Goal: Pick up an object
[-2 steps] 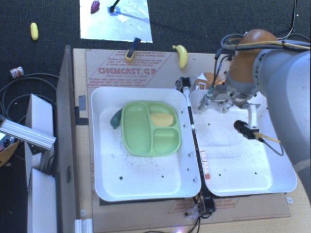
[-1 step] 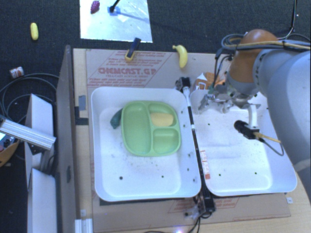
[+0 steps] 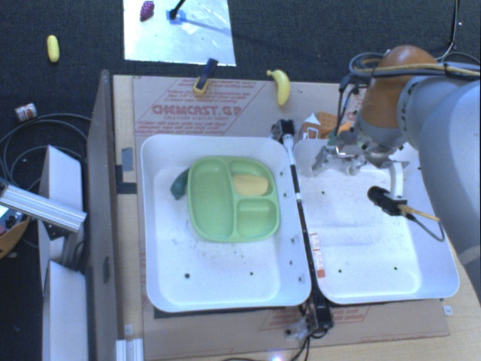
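cardboard bench [image 3: 225,104] (dark carpet [image 3: 316,21] around)

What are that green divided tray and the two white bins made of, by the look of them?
The green tray looks like moulded plastic with a smooth matte finish, its compartments soft-edged. The white bins seem thin formed plastic, slightly glossy, with rounded corners and raised rims. Neither is certain from sight alone.
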You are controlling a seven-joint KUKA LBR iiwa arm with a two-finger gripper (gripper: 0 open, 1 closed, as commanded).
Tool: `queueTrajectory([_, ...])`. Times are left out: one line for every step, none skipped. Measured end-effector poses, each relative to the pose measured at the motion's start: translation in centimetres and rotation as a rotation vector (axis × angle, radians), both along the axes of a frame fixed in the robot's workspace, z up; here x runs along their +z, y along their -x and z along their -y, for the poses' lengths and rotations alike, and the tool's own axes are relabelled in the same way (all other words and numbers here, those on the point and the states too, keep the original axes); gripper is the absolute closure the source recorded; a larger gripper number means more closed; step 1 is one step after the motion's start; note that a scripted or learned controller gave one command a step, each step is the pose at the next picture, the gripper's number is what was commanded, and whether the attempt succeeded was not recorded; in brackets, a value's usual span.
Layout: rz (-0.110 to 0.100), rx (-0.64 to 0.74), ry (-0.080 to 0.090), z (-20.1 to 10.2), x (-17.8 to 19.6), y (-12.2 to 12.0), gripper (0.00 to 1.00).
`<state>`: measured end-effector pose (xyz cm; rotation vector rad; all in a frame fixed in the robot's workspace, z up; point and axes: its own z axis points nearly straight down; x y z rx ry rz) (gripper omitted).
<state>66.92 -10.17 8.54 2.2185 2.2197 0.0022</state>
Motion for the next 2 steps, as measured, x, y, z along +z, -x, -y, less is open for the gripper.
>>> queueTrajectory([0.000,0.001,0.000,0.0,0.0,0.1,0.00])
queueTrajectory([0.001,0.000,0.000,1.9,0.0,0.0,0.00])
